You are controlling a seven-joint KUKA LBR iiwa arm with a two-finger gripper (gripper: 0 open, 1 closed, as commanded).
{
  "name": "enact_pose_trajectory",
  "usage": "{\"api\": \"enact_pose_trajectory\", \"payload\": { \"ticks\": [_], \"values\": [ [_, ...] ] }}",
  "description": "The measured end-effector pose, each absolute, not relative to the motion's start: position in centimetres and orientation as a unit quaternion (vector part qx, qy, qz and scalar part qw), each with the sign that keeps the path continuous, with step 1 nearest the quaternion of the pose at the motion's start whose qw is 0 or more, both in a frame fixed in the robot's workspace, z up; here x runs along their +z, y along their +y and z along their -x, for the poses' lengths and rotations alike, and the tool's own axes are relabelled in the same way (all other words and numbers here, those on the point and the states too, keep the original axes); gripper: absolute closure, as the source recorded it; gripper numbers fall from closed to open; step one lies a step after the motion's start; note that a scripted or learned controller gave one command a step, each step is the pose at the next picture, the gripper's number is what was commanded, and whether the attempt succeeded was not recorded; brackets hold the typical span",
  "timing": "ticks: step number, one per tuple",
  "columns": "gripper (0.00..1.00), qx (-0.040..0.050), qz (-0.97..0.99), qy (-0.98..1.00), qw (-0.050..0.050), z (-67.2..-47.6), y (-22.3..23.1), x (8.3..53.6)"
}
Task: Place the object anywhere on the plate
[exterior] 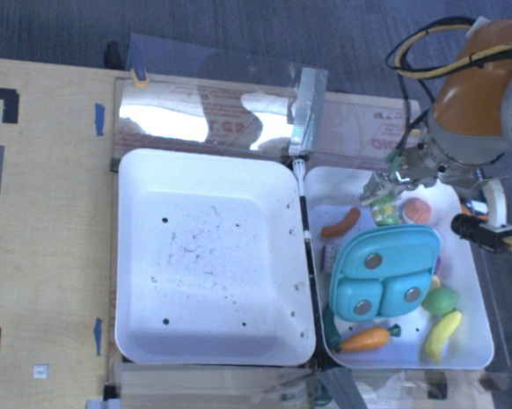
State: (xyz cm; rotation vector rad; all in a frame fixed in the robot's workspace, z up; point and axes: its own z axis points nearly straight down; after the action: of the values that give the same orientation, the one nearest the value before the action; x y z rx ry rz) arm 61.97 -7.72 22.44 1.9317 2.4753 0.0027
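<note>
A teal plate (385, 273) with three compartments lies in the right bin (474, 349). My gripper (392, 185) hangs over the bin's far part, just beyond the plate's far edge. A small yellow-green object (385, 209) sits directly under the gripper, close to the plate's rim; whether it is held is hidden from me. A pink round piece (417, 210) lies just right of it. The plate's compartments hold nothing but small grey dots.
Around the plate lie an orange-red sausage (340, 223), a carrot (366, 339), a banana (441, 335) and a green fruit (441, 301). The left bin (208, 257) is bare white with dark specks. A clear wall (307, 115) stands behind the bins.
</note>
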Motion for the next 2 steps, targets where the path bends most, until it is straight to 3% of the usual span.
{"api": "enact_pose_trajectory", "payload": {
  "ticks": [1, 2],
  "values": [
    [1.0, 0.0036, -0.633, 0.774, 0.003, -58.6, -0.1, 31.3],
    [1.0, -0.0019, -0.592, 0.806, -0.003, -54.0, 7.4, 24.1]
  ]
}}
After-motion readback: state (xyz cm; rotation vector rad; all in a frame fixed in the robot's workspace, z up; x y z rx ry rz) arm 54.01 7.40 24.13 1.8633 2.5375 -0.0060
